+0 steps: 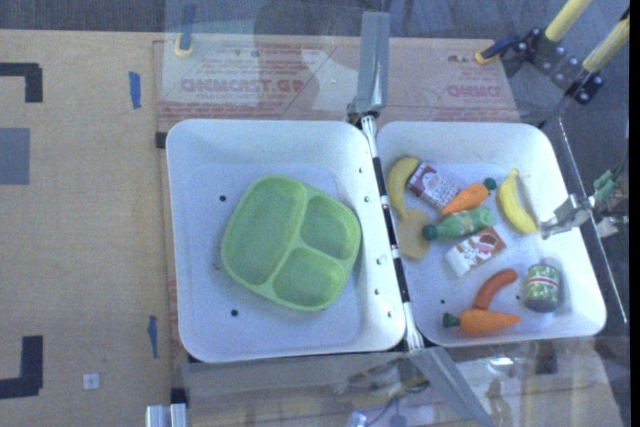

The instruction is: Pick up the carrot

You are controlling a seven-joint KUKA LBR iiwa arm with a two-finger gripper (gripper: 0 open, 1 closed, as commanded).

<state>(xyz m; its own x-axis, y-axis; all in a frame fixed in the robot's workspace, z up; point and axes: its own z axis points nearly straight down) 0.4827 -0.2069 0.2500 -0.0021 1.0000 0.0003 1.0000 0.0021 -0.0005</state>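
A: What takes up the most room?

B: Two white bins. The left bin (190, 245) holds a green tray (290, 242) with three compartments, set a little askew. The right bin (560, 315) holds all the small things.

A: Name them, big ones first.

B: A banana (516, 202) near the right wall, a second banana (400, 180) against the left wall, with a pale yellow slice (412, 237) just below it. Then a green bottle (460, 223) lying across the middle, a red-and-white carton (474, 252) under it, and a dark red packet (430, 185) above.

A: And the carrot?

B: There are two. One carrot (484, 321) lies flat near the front wall, green end pointing left. A second carrot (468, 196) sits tilted between the packet and the bottle. A red sausage (494, 287) lies just above the front one, and a small can (541, 286) stands to its right.

A: The gripper?

B: The gripper (562, 217) sits at the right edge, just beside the right-hand banana, well apart from both carrots. I cannot tell whether the fingers are spread or pressed together; nothing shows between them.
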